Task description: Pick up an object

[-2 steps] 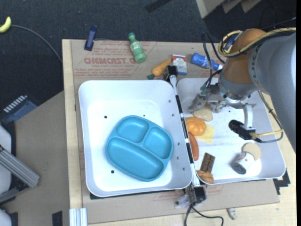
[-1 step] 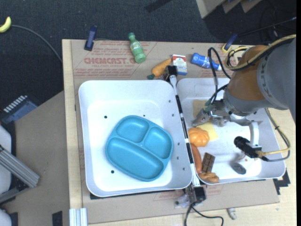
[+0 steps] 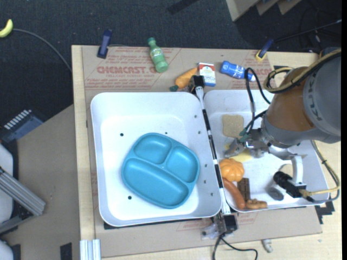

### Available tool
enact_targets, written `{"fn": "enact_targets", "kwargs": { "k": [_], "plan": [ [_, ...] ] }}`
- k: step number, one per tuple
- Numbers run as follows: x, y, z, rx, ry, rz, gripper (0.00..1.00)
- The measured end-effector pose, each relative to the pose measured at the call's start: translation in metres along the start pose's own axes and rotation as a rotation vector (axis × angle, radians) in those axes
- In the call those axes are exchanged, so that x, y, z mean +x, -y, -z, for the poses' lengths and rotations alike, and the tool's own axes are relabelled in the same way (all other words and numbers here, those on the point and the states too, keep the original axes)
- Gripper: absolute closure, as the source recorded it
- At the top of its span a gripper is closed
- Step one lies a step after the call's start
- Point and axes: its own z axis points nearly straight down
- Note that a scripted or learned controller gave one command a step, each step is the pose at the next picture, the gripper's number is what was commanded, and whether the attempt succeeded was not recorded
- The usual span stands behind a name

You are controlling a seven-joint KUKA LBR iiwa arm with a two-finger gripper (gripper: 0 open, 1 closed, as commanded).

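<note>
Camera view. Left bin (image 3: 108, 118), centre-left of frame: carrying a blue divided plate (image 3: 160, 169) at its middle, with bare white floor along every wall, widest toward the upper left corner. Right bin (image 3: 265, 169), butted against the left one along a shared edge running down mid-frame: crowded along that edge and at the lower left corner, freer across its lower middle.

Ranged beside the shared edge, from top down: a tan square (image 3: 233, 124), a small yellow piece (image 3: 244, 157), an orange pumpkin-shaped toy (image 3: 232, 170), a carrot (image 3: 233, 193), a dark brown stick (image 3: 245, 187) just right of the carrot, and a brown sausage-like piece (image 3: 256, 203) near the lower rim.

Reaching in from the right across the right bin's upper half: the arm (image 3: 290, 112), orange band up, wrist bent down and leftward. Hand (image 3: 243, 146) low between tan square and pumpkin-shaped toy, right by the yellow piece; touching or apart, cannot tell. Open or closed, cannot tell either.

On the worktop (image 3: 81, 199) past the bins' upper rims: a green bottle (image 3: 158, 56), a red-and-white carton (image 3: 206, 73) and a blue can (image 3: 234, 69).
</note>
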Motion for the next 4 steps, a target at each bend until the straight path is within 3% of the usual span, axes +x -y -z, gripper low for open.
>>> {"fn": "enact_targets", "kwargs": {
  "k": [1,2,3,4],
  "plan": [
    [0.002,0.011,0.0,0.0,0.0,0.0,0.0],
    [0.005,-0.02,0.0,-0.003,0.001,0.001,0.0],
    [0.005,-0.02,0.01,-0.006,0.002,0.0,1.0],
    [0.005,-0.02,0.01,-0.005,0.002,0.0,0.0]
  ]
}}
